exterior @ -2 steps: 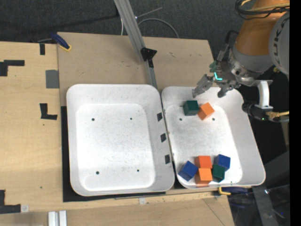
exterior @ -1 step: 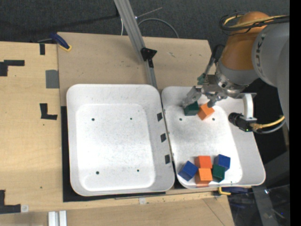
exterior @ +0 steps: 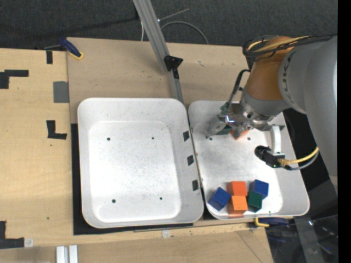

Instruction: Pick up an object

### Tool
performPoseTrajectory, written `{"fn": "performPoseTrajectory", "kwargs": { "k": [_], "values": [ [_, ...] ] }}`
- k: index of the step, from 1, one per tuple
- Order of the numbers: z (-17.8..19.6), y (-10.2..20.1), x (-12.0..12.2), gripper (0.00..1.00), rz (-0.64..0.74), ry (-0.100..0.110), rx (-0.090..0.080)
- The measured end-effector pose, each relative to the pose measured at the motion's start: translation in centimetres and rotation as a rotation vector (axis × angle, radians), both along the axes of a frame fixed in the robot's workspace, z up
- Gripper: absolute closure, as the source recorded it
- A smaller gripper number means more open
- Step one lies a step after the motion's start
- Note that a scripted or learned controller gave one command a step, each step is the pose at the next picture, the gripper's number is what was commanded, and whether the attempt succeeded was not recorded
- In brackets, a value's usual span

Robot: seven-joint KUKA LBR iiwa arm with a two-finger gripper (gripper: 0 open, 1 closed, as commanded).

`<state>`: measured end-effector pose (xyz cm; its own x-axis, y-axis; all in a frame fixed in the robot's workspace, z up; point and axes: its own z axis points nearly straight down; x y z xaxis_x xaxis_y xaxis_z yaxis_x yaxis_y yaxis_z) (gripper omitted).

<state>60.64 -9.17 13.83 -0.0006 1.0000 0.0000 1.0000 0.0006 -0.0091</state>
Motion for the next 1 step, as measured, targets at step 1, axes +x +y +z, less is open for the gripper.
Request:
{"fn": "performPoseTrajectory", "kwargs": {
  "k": [1],
  "values": [
    [-4.99,0.07,-0.16,0.00,0.001,-0.003,-0.001]
  ]
}}
